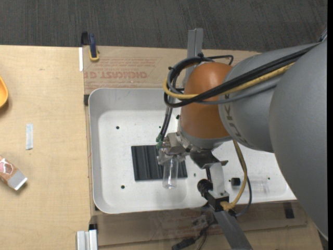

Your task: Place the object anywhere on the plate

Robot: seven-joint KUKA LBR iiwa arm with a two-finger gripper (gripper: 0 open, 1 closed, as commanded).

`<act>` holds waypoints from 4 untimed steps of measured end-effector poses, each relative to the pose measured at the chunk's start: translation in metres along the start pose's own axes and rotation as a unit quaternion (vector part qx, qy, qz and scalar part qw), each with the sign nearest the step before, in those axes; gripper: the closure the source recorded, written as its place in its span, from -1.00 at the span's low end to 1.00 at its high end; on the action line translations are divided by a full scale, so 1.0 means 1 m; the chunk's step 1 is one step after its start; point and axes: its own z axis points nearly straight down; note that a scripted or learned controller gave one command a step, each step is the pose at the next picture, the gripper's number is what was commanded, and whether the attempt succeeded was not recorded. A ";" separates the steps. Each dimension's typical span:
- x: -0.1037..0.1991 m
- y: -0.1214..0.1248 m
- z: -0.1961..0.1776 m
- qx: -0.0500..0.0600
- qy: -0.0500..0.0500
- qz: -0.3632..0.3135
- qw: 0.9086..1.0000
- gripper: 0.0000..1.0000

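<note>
1. Arm comes in from the right and covers most of that side of the white bin, big orange band sitting right above the wrist, yellow and black cables looping over it.
2. Gripper hangs over the middle of the bin, pointing down at the front half.
3. Object here looks like a clear glass or plastic tube thing, standing roughly upright. Its top end runs up into the gripper, and its bottom end sits at or just above the bin floor, can't really tell which.
4. The fingers look narrow and closed in around the top of that clear piece, so it looks held, though it's see-through and the wrist crowds the spot.
5. The plate seems to be the dark ribbed rectangle lying flat on the bin floor. The clear piece overlaps its right edge, toward the front corner.
6. Outside the bin on the left, on the wooden bench: a small grey strip, a wrapped packet near the edge, and a bit of something orange cut off by the frame.
</note>
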 end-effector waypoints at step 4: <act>-0.040 0.013 -0.017 0.000 0.000 -0.009 1.000 1.00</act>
